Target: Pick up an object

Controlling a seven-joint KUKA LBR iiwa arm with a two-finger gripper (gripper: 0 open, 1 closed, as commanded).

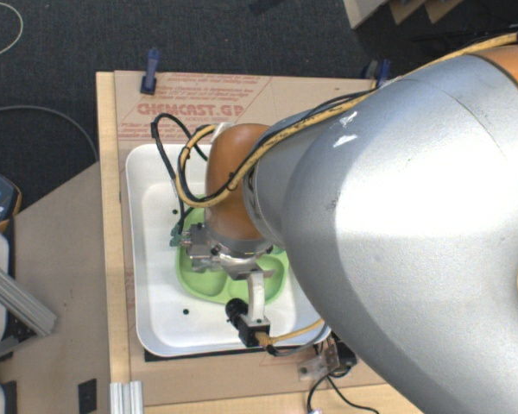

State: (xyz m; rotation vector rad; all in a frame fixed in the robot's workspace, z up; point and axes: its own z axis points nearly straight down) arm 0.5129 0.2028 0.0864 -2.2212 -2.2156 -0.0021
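Observation:
A light green, rounded object (198,280) lies on the floor of the left white bin (151,231), mostly covered by the arm's wrist. The gripper (209,257) reaches straight down onto it, below the orange band (233,179). The wrist body hides the fingertips. A small dark green piece (178,231) peeks out at the wrist's left side.
The big grey arm (397,222) covers the right half of the view and the second bin. Black and yellow cables (181,158) loop over the bin's far left part. A blue clamp (149,70) sits on the bench's back edge. A small black dot (185,311) marks the bin floor.

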